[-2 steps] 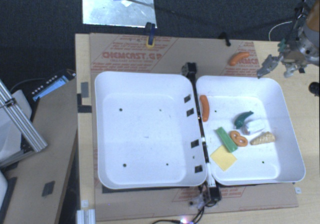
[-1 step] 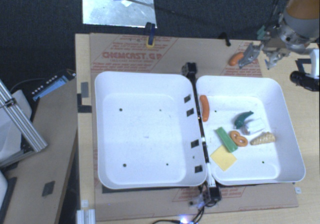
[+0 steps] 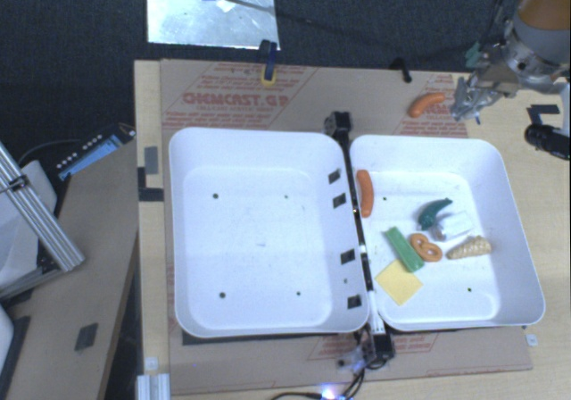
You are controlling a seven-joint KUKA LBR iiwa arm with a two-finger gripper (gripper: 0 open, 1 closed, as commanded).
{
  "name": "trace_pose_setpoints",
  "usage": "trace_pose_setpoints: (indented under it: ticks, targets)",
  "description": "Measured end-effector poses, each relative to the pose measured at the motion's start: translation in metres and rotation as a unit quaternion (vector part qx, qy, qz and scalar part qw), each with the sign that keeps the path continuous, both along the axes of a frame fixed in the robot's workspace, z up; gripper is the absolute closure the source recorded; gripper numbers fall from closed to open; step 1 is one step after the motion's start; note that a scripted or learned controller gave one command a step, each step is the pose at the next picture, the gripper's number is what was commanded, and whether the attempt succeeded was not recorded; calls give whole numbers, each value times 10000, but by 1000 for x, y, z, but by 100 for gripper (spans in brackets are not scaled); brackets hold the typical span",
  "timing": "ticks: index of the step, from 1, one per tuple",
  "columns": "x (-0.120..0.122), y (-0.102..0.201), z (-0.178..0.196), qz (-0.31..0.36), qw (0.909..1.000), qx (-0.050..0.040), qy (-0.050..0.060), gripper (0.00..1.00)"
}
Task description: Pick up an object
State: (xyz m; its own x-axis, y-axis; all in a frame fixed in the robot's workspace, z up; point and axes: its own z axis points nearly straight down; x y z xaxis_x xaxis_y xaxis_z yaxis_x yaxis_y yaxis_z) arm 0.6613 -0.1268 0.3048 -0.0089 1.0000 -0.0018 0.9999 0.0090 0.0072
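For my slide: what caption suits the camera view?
KUKA arm's hand hovers beyond the right bin near an orange sausage-shaped toy lying on the bench.

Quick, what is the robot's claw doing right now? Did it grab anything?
Gripper: up past the right bin's far rim, beside an orange sausage-shaped piece lying on the board; a hold on anything cannot be told.

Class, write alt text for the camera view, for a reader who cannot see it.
A grey robot arm's gripper hangs by an orange sausage-shaped toy lying on the bench beyond the right bin. That bin holds several small toys, including a yellow square and a green stick.
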Motion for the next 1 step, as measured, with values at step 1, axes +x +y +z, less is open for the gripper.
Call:
trace_pose_setpoints:
  ticks: [1]
  targets:
    - [8,76,18,9,10000,16,13,100]
